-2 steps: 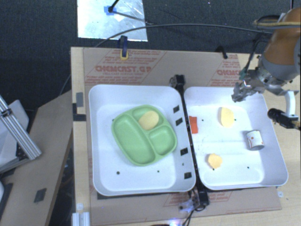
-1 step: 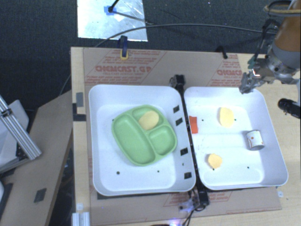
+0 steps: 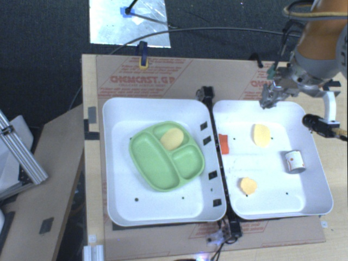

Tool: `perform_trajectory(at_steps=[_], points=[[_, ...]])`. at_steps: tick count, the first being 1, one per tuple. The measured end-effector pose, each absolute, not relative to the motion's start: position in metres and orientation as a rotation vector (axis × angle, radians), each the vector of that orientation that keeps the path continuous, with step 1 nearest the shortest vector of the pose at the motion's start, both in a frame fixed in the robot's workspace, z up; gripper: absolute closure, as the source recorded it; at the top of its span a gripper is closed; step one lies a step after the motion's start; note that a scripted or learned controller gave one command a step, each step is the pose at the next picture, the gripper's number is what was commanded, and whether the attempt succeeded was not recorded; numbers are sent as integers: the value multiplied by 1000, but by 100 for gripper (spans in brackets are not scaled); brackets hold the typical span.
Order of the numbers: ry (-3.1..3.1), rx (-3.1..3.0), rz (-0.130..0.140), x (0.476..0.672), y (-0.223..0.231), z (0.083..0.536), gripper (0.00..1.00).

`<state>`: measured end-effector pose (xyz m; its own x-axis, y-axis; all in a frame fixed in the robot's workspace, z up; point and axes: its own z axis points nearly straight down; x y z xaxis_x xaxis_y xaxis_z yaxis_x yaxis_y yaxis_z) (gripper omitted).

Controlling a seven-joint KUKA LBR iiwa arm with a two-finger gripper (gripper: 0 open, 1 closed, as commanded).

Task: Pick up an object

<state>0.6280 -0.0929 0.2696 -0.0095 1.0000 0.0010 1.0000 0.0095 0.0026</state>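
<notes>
My gripper (image 3: 267,101) hangs over the far edge of the right bin (image 3: 304,200), with nothing visible between its fingers. Below it in that bin lie a pale yellow oval piece (image 3: 261,135), a small grey metal can (image 3: 293,161) on its side toward the right, an orange-yellow lump (image 3: 248,186) nearer the front, and a small red-orange block (image 3: 223,144) against the left wall. In the left bin (image 3: 125,200) a green divided plate (image 3: 163,156) holds a yellow lump (image 3: 173,138) in its far compartment.
A black hinge strip (image 3: 213,145) with clips runs between the two bins. Cardboard (image 3: 163,75) lies under both bins. A foil sheet (image 3: 128,12) and cables sit on the dark floor at the back. An aluminium frame piece (image 3: 22,151) stands at the left.
</notes>
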Motion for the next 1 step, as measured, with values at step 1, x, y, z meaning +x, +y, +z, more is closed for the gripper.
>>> perform_trajectory(at_steps=[1], points=[[2230,2212,1,619,-52,260,100]])
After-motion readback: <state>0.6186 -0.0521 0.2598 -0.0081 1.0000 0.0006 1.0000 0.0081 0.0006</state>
